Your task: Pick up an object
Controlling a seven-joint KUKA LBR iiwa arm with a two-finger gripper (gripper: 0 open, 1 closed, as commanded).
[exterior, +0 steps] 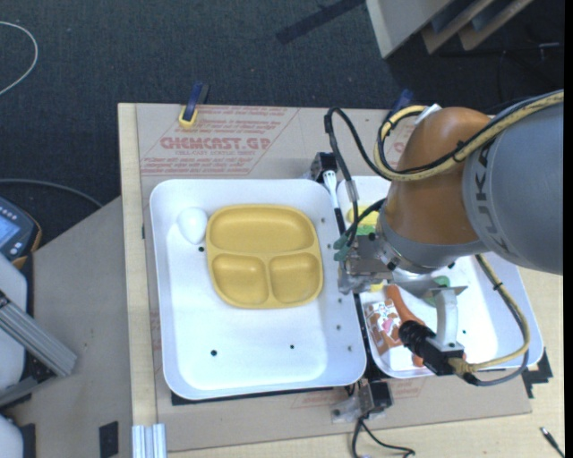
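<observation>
My arm [466, 188] hangs over the right bin [501, 313], hiding my jaws; I cannot tell how they stand. At 6 o'clock from my wrist lies an orange-and-white packet [387, 324]. The left bin [260, 358] holds a yellow tray [264, 253] and, at its 9 o'clock, a white egg [192, 224].

Dark carpet [134, 45] around bench [134, 161]. Cable [18, 54] loops top-left. Aluminium extrusion [36, 335] off bench's left edge. Beige furniture [448, 22] top-right.

The arm [448, 188] hides most of the right bin [515, 322].
</observation>
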